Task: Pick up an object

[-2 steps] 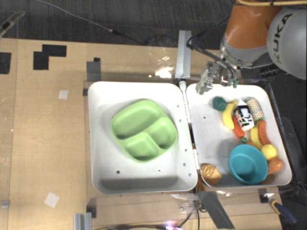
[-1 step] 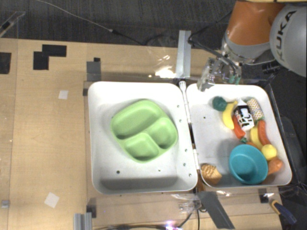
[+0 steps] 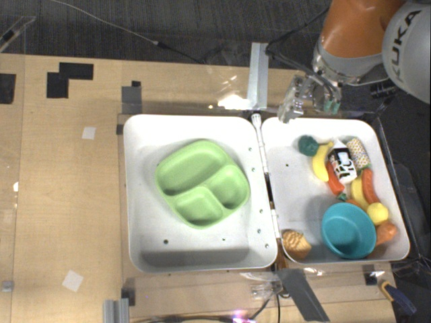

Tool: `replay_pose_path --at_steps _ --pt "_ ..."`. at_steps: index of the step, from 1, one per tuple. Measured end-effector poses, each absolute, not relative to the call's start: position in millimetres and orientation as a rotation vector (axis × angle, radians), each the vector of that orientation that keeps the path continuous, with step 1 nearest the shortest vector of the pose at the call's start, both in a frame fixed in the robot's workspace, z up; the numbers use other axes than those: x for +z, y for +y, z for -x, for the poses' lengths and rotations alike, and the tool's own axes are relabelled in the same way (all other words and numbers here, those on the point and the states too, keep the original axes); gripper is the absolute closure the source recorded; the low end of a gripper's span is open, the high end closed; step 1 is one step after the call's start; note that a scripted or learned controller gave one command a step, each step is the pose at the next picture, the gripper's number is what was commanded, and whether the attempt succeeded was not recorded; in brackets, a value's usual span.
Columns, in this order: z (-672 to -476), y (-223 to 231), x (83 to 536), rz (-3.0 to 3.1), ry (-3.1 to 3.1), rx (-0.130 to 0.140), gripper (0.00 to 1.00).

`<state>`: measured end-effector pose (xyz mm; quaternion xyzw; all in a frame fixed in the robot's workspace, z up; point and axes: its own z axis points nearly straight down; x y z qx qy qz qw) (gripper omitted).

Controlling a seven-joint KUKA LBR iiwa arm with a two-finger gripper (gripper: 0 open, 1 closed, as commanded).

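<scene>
1. You have no single target named; the nearest candidate is the small dark teal ball [image 3: 307,144] in the right bin [image 3: 286,180]. It looks light and rounded, likely to roll, so take it across its middle.
2. It lies just below the gripper [image 3: 311,99], slightly toward the bin's centre, apart from the fingertips.
3. The fingers appear spread and hold nothing, hovering over the bin's far rim.
4. Farther from the fingers: a yellow banana [image 3: 320,160], a black-and-white packet [image 3: 341,165], a teal bowl [image 3: 347,229], and a tan pastry [image 3: 296,243].
5. The green divided plate [image 3: 202,182] sits in the left bin [image 3: 141,180], well apart.
</scene>
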<state>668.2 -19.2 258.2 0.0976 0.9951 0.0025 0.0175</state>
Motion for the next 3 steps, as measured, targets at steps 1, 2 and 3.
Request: replay_pose_path --at_steps 1,2,3 --pt "-670.4 -18 272 -0.297 3.081 0.009 1.0" --pt "-672.6 -17 285 -0.292 3.07 0.011 1.0" --pt "-674.7 -17 299 -0.286 3.058 0.012 1.0"
